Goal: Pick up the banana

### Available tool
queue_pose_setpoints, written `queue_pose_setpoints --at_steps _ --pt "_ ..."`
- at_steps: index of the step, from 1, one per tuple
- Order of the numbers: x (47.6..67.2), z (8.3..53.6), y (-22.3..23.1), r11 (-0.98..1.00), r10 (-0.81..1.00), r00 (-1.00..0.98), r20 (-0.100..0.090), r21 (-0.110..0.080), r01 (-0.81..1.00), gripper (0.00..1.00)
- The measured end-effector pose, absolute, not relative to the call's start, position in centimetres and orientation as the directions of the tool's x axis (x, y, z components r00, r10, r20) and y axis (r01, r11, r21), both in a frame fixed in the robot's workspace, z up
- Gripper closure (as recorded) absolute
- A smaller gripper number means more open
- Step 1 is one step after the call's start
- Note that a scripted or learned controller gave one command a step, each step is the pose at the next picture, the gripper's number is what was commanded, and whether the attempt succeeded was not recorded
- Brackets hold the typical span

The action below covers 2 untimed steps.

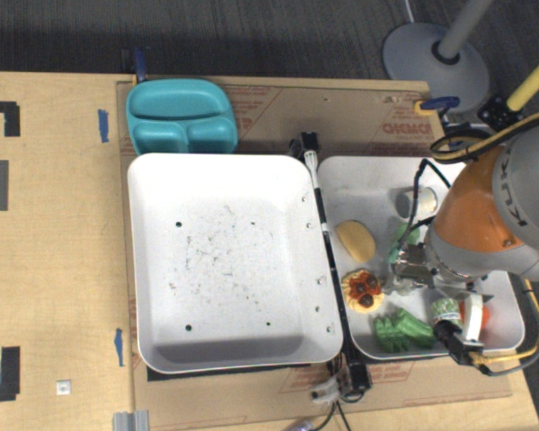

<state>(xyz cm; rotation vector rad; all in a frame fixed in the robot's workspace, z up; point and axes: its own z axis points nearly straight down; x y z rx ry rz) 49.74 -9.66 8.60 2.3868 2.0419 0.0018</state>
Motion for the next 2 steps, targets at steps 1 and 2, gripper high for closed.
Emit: queue_pose_setpoints --at_steps 1,2 --pt "49.8 9.6 -9.7 -0.154 0.988 0.154 0.0 0.003 0.988 1.0" --pt "50.5 18.4 1.6 -0.126 0.992 0.126 0.001 -0.001 0.992 1.0"
